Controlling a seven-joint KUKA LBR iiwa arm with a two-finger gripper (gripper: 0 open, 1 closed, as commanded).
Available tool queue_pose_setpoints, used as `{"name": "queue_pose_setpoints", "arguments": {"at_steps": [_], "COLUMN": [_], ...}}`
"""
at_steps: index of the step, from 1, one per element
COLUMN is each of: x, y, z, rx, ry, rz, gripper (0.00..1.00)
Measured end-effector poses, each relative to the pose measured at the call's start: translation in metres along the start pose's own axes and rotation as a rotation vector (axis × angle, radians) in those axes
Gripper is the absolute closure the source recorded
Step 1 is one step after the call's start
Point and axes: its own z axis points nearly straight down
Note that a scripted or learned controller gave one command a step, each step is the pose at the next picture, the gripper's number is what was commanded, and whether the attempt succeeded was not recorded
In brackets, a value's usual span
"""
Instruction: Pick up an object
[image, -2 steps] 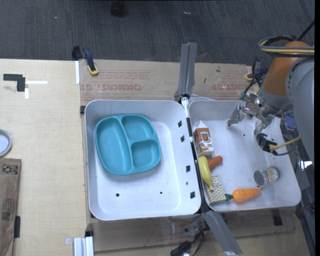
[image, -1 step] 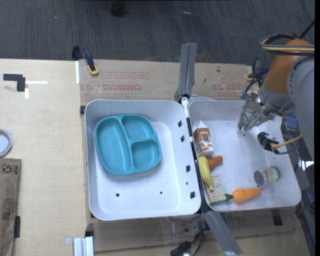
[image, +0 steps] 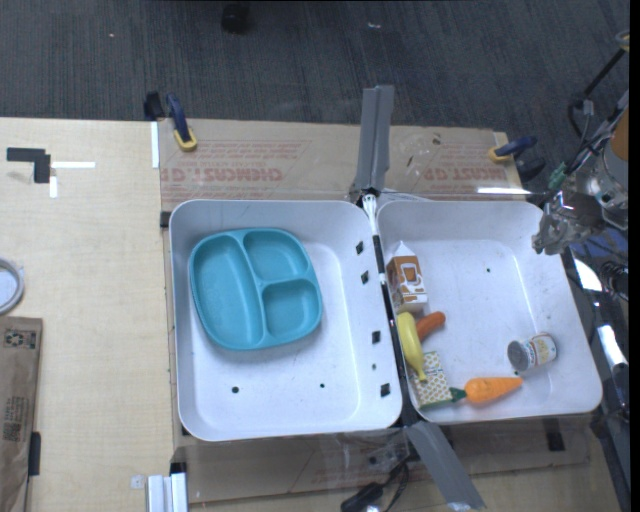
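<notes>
Two shallow white plastic bins (image: 200, 400) fill the middle of the frame. The left one holds a turquoise divided plate (image: 256, 288). The right one holds an orange-and-white carton (image: 405, 283), a yellow banana (image: 409, 344), an orange carrot (image: 490, 390) with a green top, and a silvery tin can (image: 531, 352) with a cream label.

Grey arm enters from right edge of view, only wrist portion visible. Metal two-finger claw (image: 553, 232) hangs at upper right, pointing down and leftward. Nothing visible between its tips. Wrist slightly tilted.
</notes>
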Motion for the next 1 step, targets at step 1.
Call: {"name": "queue_pose_setpoints", "arguments": {"at_steps": [1], "x": [-0.0118], "y": [-0.0835], "z": [0.0081], "rx": [0.002], "ry": [0.001], "rz": [0.093], "gripper": [1.00]}}
